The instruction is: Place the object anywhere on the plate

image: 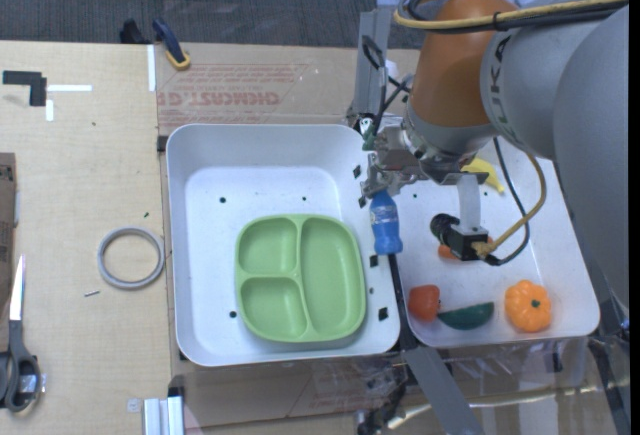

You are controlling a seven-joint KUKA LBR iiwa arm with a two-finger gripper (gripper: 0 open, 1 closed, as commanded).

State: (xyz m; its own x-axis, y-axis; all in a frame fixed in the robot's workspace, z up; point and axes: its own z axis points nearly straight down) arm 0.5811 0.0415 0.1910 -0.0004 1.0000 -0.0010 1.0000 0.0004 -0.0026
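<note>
Reaching in from the right, the arm (520, 53) bends down over the seam between the two bins, its orange band above the wrist. The gripper (381, 191) hangs just past the left bin's (190, 223) right wall, and a blue bottle (386, 226) hangs upright straight below it, its top between the fingers, clamped there. The bottle's lower end sits over the rim, just right of the green plate (300, 278). The wrist hides much of the right bin (570, 253); something yellow (487, 173) peeks out behind it. A tomato (424, 301), a dark green vegetable (466, 315) and a small pumpkin (528, 306) lie near that bin's front.
</note>
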